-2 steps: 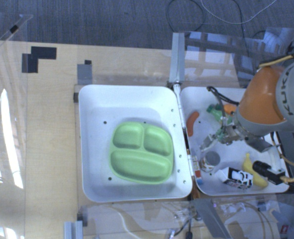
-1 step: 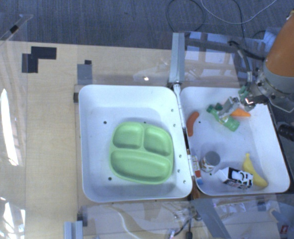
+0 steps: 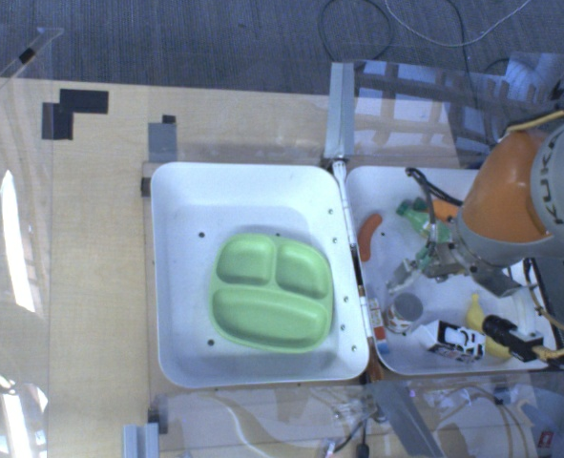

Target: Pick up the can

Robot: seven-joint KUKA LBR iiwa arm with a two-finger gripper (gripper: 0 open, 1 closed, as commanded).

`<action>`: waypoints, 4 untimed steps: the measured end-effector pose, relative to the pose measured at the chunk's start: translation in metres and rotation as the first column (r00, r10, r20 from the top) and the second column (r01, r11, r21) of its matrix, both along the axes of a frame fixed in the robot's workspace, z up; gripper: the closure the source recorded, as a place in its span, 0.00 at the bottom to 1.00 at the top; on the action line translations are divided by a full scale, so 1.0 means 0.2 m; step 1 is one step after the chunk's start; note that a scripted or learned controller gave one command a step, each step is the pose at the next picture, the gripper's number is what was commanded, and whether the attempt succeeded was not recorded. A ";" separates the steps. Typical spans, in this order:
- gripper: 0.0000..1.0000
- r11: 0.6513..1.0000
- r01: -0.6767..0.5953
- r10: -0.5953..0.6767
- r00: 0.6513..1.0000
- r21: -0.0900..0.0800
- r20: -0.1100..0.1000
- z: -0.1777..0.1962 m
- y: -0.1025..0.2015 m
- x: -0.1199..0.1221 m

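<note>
Since the can (image 3: 405,311) is a small metal cylinder standing upright, I judge it light, stiff and fairly slick, so the best hold is across its round side wall, fingers on opposite sides, low enough that it does not tip. It shows a dull grey top with a pale body and a hint of red near the base, and it stands in the right bin (image 3: 386,187) near the front left corner, close to the wall shared with the left bin (image 3: 177,351). Above and just right of it, the hand (image 3: 432,260) hangs apart from the can, its fingers spread and pinching nothing. A yellow banana (image 3: 476,311) lies near on the right, which may crowd the approach.
</note>
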State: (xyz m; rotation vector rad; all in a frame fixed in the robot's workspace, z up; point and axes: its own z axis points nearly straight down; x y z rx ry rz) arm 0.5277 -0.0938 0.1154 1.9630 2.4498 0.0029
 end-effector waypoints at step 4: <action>0.00 0.919 0.395 -0.395 0.918 0.008 0.018 -0.07 0.06 -0.13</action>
